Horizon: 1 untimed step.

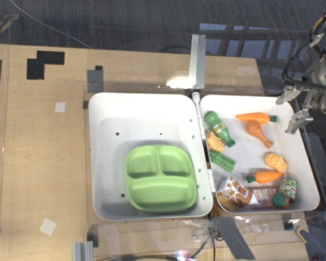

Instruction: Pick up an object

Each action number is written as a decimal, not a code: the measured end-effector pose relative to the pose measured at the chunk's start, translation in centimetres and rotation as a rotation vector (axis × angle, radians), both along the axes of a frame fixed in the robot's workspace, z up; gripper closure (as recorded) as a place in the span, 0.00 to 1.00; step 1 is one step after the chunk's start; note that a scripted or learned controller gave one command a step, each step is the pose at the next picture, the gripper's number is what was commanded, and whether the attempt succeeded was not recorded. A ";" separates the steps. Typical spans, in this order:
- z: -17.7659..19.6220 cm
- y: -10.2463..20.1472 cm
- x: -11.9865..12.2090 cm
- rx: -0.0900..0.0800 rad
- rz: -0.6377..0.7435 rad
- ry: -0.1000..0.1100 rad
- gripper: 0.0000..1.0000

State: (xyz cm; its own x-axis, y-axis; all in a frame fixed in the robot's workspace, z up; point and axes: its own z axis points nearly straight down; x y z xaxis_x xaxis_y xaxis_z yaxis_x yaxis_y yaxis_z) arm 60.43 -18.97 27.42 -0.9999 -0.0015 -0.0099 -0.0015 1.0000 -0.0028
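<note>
The right bin (299, 151) holds several toy foods: a green bottle (218, 127), an orange carrot (254, 117), a tan drumstick (259, 132), a yellow corn cob (275, 161), a second carrot (267, 176), a green cucumber (221, 160) and a brown snack packet (243, 194). My gripper (292, 109) hangs over the bin's far right corner, just right of the first carrot's leafy end. Its two fingers stand apart, open, with nothing between them.
The left bin (114, 118) carries a green divided plate (160, 177) at its near side. A metal divider post (197, 64) rises behind the seam between the bins. A small green round toy (287, 188) lies in the right bin's near right corner.
</note>
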 end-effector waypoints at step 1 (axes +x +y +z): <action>-18.1 -0.6 -3.9 -0.002 0.217 -0.001 0.00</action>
State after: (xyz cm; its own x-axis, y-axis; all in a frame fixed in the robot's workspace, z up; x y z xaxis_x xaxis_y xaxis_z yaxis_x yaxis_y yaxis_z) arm 56.48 -19.59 9.36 -0.9762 -0.2165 -0.0110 -0.2164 0.9763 -0.0046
